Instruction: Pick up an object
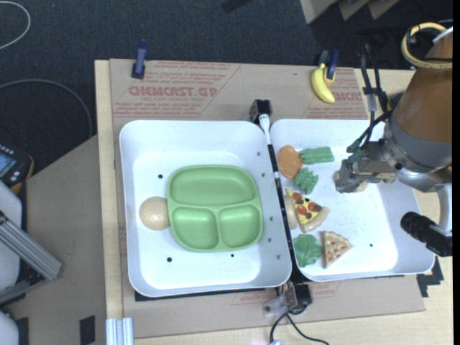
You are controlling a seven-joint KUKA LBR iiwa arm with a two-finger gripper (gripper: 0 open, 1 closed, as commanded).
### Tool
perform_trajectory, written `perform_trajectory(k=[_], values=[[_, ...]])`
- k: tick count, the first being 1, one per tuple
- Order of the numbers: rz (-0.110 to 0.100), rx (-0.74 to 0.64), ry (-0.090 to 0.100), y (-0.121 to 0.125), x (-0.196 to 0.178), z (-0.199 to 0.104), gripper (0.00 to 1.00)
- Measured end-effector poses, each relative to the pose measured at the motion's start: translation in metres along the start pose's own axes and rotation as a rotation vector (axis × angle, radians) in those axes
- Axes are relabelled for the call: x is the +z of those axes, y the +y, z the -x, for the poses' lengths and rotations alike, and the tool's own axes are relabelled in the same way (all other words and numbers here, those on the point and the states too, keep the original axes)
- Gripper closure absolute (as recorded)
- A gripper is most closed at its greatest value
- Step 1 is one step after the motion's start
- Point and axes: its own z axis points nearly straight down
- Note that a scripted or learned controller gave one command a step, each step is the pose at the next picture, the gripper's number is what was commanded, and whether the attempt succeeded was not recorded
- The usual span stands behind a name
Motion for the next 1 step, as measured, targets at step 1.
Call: perform_trajectory(k=[1], values=[[-0.021, 0.001, 0.001, -0.002, 0.0215, -0.0536, 1.0]])
